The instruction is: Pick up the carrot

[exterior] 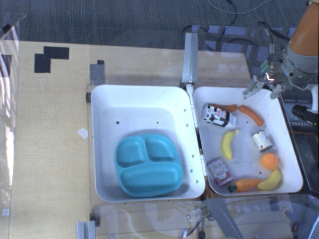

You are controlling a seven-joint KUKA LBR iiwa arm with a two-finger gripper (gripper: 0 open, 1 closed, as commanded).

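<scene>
1. Above the right white bin's (294, 153) far edge, the two-finger metal claw (262, 89) hangs spread wide, gripping nothing.
2. Well apart from it, the small orange carrot (246, 184) lies against that bin's near wall, beside a yellow banana (270, 180).

Smooth glossy white plastic bins (142, 96), a matt blue plastic tray (148, 166), pale wooden bench (50, 133).

Floor: we see dark grey carpet (124, 9) at the top.
Bench: we see a light wooden top (45, 133).
Marks: we see black squares (50, 58) on the wood.
Cable: we see a thin wire (239, 4) on the carpet.
</scene>
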